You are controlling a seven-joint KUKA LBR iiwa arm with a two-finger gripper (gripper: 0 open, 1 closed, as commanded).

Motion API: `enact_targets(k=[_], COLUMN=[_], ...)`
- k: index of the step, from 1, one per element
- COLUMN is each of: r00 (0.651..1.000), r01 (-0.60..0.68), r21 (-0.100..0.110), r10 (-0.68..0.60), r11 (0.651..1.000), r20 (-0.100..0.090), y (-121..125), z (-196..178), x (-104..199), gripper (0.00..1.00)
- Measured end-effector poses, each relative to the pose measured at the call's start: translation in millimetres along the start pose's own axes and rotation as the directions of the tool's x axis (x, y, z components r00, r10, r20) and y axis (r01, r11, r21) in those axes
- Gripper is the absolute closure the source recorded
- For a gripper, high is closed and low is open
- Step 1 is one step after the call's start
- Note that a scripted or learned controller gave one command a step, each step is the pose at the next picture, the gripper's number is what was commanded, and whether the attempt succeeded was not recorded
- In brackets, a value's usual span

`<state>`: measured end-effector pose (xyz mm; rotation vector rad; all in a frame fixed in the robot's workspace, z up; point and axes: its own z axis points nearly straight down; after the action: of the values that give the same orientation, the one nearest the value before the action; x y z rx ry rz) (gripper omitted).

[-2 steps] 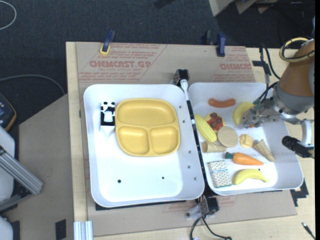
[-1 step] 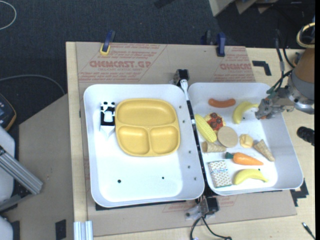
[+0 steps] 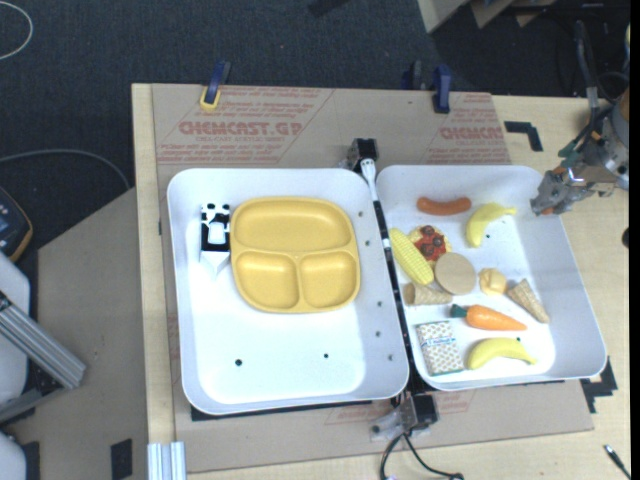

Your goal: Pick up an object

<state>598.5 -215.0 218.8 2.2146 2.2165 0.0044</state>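
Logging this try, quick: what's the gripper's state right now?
Gripper: cannot be told; it sits at the right bin's far right rim, with no object seen in it.

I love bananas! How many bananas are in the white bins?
2. One banana lies near the top of the right bin, beside the sausage. The other banana lies near the bottom edge, below the carrot.

even, fairly bright overhead light is falling on the two shallow white plastic bins [image 3: 285,378], washing them out with little detail. shadows are lying soft and short. the dark floor [image 3: 80,58] is staying dim. overall sharpness is looking slightly soft and grainy.
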Motion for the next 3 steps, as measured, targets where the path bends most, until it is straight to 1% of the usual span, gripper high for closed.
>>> enact_targets(k=[1,2,3], r00=[1.000,1.000,1.000], r01=[0.000,0.003,0.004], r21=[0.004,0.012,0.012], r10=[0.000,-0.003,-0.004], r11=[1.000,1.000,1.000], r20=[-0.002,-0.007,-0.007], y=[0.8,-17.2,-36.0], z=[-6.8,3.4,5.6], x=[-0.2,49.6,109.6], gripper=[1.00,1.00,1.00])
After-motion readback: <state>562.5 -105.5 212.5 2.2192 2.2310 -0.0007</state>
